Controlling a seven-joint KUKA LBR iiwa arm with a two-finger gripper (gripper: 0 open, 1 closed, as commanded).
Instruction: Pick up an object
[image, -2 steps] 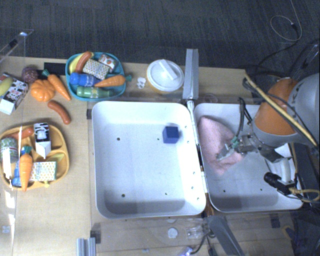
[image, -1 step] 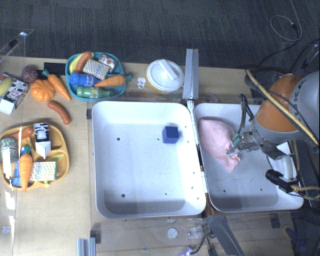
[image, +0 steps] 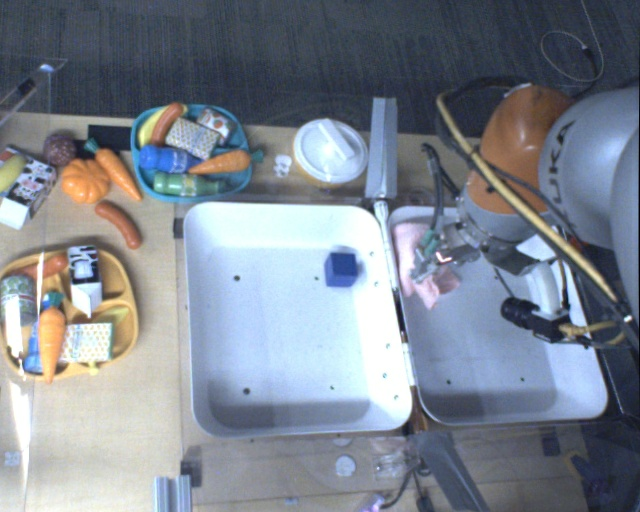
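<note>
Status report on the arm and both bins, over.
Gripper low in right bin, at the pink cloth by its left wall. Blue block lies alone in left bin. Nothing in the way.

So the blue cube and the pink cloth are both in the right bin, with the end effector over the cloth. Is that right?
Not quite. The camera view shows the blue cube alone in the left bin. The pink cloth does lie in the right bin, against its left wall, with the end effector over it.
</note>
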